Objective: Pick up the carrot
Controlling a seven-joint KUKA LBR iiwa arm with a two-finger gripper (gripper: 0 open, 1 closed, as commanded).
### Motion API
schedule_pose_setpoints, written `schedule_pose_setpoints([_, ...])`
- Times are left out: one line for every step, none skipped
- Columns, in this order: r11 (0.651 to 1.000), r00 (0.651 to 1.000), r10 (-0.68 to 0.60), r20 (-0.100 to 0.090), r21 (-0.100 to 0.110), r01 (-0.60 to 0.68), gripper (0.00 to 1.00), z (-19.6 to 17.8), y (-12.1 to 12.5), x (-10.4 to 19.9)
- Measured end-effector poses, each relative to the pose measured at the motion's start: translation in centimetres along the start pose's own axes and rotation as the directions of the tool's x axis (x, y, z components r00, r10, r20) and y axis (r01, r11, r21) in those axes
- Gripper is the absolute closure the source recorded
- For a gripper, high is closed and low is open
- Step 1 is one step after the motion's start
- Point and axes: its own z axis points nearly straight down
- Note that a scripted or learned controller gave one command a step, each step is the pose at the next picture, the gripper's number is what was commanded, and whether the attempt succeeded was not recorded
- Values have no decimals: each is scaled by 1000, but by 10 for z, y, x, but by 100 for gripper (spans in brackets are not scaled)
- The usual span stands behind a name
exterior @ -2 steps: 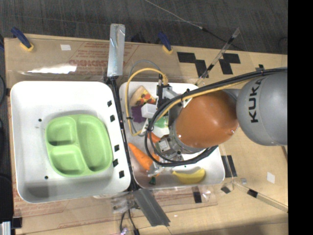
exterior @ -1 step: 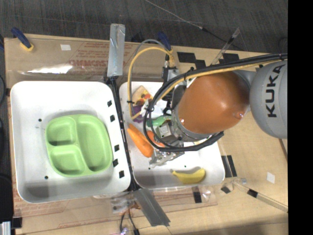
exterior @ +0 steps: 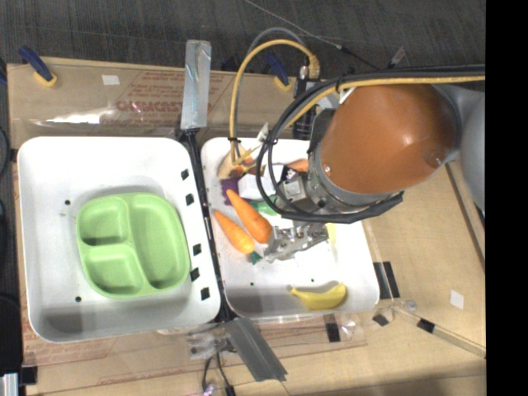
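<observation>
Just left of end effector [exterior: 290, 242], carrot [exterior: 248, 215]

Layout of your bench: two bins side by side, with the arm over the right one.

In your left bin [exterior: 37, 221] you have a divided plate [exterior: 132, 244] lying near its middle. In your right bin [exterior: 346, 266] two carrots lie side by side toward the left wall: the carrot nearer that wall [exterior: 233, 231] sits just left of the other carrot [exterior: 249, 215], and the two appear to touch. A banana [exterior: 320, 296] lies near the front edge, well apart from both. Your gripper [exterior: 285, 244] stands just right of the carrots, behind the banana, under the arm's wrist.
</observation>
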Motion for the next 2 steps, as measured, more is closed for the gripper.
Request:
schedule_pose_setpoints([1000, 1000, 31, 0, -3, -31, 100, -73, -44, 70])
schedule_pose_setpoints([995, 995, -103, 3, -10, 103, 100, -50, -22, 137])
